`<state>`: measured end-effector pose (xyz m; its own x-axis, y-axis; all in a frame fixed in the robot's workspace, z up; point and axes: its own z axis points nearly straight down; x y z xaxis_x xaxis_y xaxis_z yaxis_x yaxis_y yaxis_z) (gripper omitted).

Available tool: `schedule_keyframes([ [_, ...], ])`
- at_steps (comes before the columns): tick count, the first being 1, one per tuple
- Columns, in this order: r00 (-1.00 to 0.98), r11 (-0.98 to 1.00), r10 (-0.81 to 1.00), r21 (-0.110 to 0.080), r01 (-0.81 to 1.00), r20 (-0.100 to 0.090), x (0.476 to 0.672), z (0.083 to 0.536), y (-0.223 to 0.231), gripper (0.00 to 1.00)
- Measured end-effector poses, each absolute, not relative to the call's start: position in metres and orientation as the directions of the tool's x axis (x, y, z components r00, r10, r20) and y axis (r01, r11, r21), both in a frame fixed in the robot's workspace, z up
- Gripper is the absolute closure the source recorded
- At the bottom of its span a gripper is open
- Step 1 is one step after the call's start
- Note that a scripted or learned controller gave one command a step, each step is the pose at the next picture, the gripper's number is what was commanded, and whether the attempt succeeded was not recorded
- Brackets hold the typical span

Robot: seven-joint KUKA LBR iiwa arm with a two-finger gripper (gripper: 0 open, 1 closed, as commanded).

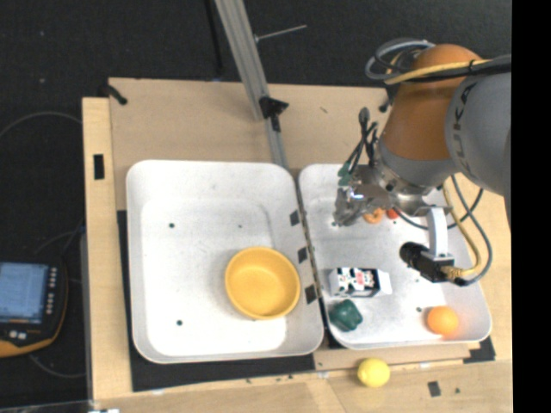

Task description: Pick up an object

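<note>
My gripper (pixel 351 203) hangs over the upper left part of the right bin (pixel 392 334), under the grey arm with its orange band. A small orange thing (pixel 373 216) shows just right of the gripper, beside it. Lower in the same bin lie a black-and-white box (pixel 357 281), a dark green object (pixel 346 315) and an orange ball (pixel 442 320). A yellow bowl (pixel 262 282) sits in the left bin (pixel 181 196), near its lower right.
A yellow lemon-like ball (pixel 373 372) lies on the bench in front of the right bin. A metal pole (pixel 250 67) slants up from between the bins. Black cables and a black fitting (pixel 426 261) hang from the arm over the right bin.
</note>
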<state>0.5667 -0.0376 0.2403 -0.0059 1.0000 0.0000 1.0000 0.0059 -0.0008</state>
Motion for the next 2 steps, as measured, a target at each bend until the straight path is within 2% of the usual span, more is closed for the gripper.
schedule_keyframes([
  [1, -0.007, 0.007, 1.0, 0.001, 1.0, 0.0, 0.581, 0.231, 0.018, 1.0],
  [2, -0.009, 0.009, 1.0, 0.002, 1.0, 0.002, 0.589, 0.245, 0.076, 1.0],
])
